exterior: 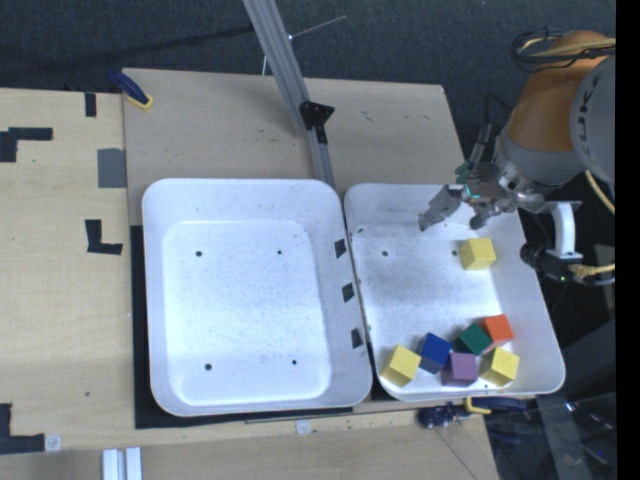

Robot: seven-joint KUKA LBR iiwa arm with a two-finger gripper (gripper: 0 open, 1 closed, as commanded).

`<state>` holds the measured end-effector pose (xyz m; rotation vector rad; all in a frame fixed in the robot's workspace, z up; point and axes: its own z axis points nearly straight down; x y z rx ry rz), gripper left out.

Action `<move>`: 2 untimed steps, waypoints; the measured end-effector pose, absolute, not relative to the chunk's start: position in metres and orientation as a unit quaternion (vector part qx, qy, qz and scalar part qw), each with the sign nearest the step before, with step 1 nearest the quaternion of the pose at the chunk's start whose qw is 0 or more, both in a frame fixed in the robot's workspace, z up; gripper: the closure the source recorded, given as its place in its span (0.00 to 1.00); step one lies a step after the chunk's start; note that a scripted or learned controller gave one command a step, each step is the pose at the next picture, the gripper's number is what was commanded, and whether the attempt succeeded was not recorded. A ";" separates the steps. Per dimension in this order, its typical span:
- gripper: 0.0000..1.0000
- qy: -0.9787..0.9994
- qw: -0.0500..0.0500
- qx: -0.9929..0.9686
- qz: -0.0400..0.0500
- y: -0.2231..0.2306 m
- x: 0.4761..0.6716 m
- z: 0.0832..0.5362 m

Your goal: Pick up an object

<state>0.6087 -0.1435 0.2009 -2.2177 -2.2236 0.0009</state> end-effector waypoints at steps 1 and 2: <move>0.00 -0.708 0.001 -0.706 0.000 -0.144 0.609 0.201; 0.00 -0.708 0.002 -0.707 0.002 -0.135 0.604 0.153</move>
